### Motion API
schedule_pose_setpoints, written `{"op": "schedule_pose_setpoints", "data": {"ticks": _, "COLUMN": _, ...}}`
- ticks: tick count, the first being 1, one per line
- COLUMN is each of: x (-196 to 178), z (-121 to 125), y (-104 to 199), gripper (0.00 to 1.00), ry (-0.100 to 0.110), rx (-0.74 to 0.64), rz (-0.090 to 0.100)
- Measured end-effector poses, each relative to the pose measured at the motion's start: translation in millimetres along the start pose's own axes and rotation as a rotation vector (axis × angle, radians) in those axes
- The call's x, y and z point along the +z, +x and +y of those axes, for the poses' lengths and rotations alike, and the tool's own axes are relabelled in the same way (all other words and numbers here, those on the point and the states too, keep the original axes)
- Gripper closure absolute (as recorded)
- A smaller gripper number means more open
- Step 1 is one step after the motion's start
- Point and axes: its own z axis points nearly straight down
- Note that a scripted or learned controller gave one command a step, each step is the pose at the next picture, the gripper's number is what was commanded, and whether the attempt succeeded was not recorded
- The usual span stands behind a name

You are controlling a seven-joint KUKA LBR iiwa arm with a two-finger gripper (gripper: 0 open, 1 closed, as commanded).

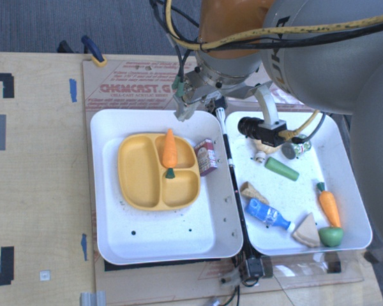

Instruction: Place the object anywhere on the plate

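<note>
Grey arm [319, 37], gripper [184, 110] above plate [137, 171].

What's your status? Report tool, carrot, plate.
Tool above left bin's back edge. Carrot lying across yellow plate dividers. Small can beside plate rim.

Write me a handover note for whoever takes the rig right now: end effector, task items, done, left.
End effector: above the back edge of the left bin, nothing seen between its fingers; open or shut not readable from this view.
Yellow plate: in the left bin, three compartments.
Toy carrot: lying on the plate along the divider ridge, leaf end toward the front.
Small can: beside the plate's right edge, off the plate.
Right bin: a second carrot, green cylinder, blue bottle and other items.
Done: the carrot appears placed on the plate.
Left: probably just retract the arm and confirm.
</note>
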Motion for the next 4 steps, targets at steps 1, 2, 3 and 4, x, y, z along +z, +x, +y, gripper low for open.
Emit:
{"op": "schedule_pose_setpoints", "data": {"ticks": 1, "x": -10.8, "z": 1.9, "y": 0.1, "gripper": 1.00, "ry": -0.005, "rx": -0.003, "rz": -0.005}}
{"op": "schedule_pose_setpoints", "data": {"ticks": 2, "x": -22.0, "z": 3.8, "y": 0.2, "gripper": 1.00, "ry": -0.012, "rx": -0.006, "rz": -0.010}}
{"op": "schedule_pose_setpoints", "data": {"ticks": 3, "x": -33.2, "z": 5.7, "y": 0.3, "gripper": 1.00, "ry": -0.018, "rx": -0.009, "rz": -0.015}}
{"op": "schedule_pose_setpoints", "data": {"ticks": 4, "x": -44.4, "z": 7.6, "y": 0.3, "gripper": 1.00, "ry": -0.024, "rx": -0.012, "rz": -0.020}}
